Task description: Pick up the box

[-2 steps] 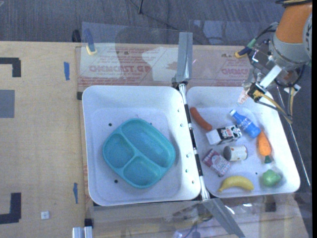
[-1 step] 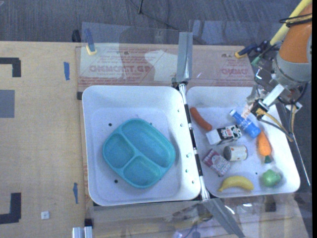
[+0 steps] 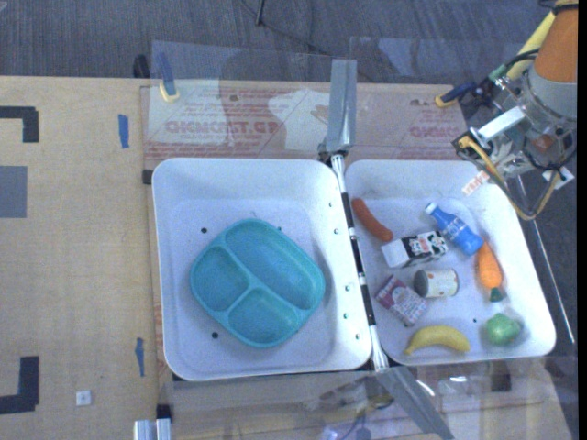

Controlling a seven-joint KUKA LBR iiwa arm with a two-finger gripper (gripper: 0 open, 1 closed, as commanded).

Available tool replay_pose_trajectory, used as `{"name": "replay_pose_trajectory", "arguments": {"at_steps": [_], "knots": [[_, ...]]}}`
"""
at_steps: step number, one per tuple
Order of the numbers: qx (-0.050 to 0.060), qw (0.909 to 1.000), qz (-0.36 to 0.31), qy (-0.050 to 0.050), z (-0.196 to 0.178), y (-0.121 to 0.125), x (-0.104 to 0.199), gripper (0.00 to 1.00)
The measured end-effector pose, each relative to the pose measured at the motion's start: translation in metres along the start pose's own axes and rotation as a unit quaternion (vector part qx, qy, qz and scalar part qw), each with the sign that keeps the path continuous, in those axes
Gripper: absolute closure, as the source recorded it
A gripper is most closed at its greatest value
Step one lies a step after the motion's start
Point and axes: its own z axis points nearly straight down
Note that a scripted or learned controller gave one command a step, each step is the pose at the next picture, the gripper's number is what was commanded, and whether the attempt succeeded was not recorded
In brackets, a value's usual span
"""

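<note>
While the gripper [image 3: 500, 149] hangs over the far right corner of the right bin [image 3: 539, 287], its finger state cannot be told from this angle. Nothing shows between its tips. Just below it lies a blue bottle [image 3: 455, 229], and near that an orange carrot [image 3: 489, 269]. The box [image 3: 401, 299], small and patterned in red and white, lies well apart from the gripper, toward the near left part of the same bin, beside a pale can [image 3: 437, 282]. A black and white carton [image 3: 414, 247], a red sausage [image 3: 371, 219], a banana [image 3: 437, 340] and a green fruit [image 3: 501, 329] share the bin. A teal divided plate [image 3: 258, 282] sits in the left bin [image 3: 174, 191].
</note>
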Motion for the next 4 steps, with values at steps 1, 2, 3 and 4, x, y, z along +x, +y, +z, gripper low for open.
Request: {"name": "replay_pose_trajectory", "arguments": {"at_steps": [1, 2, 3, 4], "knots": [[0.002, 0.988, 0.154, -0.001, 0.02, 0.009, -0.025, 1.0], [0.002, 0.988, 0.154, -0.001, 0.02, 0.009, -0.024, 0.0], [0.002, 0.9845, 0.175, -0.001, 0.106, 0.011, -0.012, 0.0], [0.0, 0.9871, 0.16, 0.0, 0.088, 0.037, -0.034, 0.0]]}}
